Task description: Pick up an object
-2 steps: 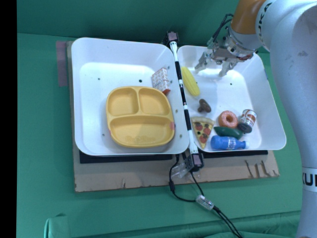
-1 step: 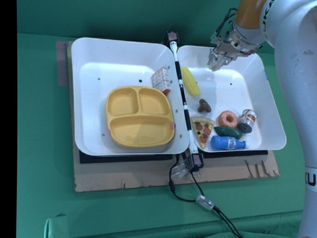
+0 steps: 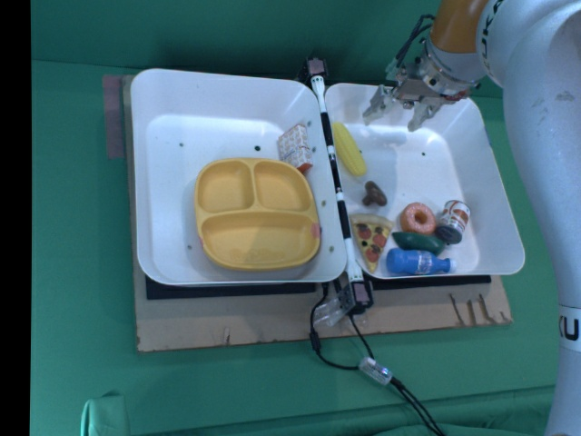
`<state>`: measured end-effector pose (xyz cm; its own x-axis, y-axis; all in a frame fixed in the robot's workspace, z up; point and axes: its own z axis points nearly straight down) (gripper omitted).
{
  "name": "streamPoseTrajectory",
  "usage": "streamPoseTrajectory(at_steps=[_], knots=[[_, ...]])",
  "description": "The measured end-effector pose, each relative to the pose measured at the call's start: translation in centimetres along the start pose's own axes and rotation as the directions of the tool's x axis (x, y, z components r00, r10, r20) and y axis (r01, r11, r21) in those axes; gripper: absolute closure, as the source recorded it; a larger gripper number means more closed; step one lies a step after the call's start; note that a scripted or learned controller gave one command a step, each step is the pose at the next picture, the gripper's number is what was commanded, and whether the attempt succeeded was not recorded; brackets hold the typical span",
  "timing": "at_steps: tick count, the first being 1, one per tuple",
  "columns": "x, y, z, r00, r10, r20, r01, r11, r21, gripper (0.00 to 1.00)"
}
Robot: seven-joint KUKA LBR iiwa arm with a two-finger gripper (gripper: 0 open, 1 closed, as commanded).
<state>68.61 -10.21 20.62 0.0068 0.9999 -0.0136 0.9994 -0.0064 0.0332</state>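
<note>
My gripper (image 3: pixel 400 110) hangs over the far part of the right bin (image 3: pixel 472 148), its two fingers spread apart with nothing between them. Below it in that bin lie a yellow corn cob (image 3: pixel 349 148), a small brown piece (image 3: pixel 374 193), a pizza slice (image 3: pixel 370 239), an orange donut (image 3: pixel 418 218), a small can (image 3: pixel 453 219), a dark green vegetable (image 3: pixel 417 241) and a blue bottle (image 3: pixel 418 262). The corn cob is the nearest, to the gripper's lower left.
The left bin (image 3: pixel 182 116) holds a yellow divided plate (image 3: pixel 257 213) and a small red-and-white box (image 3: pixel 295 145) by the divider. A black-and-white rod (image 3: pixel 331 166) runs between the bins. Cables (image 3: pixel 363 352) trail off the bench's front edge.
</note>
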Motion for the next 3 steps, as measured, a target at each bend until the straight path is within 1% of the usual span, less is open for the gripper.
streamPoseTrajectory(at_steps=[1,2,3], knots=[[0.2,1.3,1.6,1.000,-0.004,-0.006,0.004,0.999,0.032,0.00],[0.8,1.6,0.1,1.000,-0.001,-0.022,0.001,1.000,0.027,1.00],[0.6,1.6,0.1,1.000,0.000,-0.018,0.001,1.000,0.027,0.00]])
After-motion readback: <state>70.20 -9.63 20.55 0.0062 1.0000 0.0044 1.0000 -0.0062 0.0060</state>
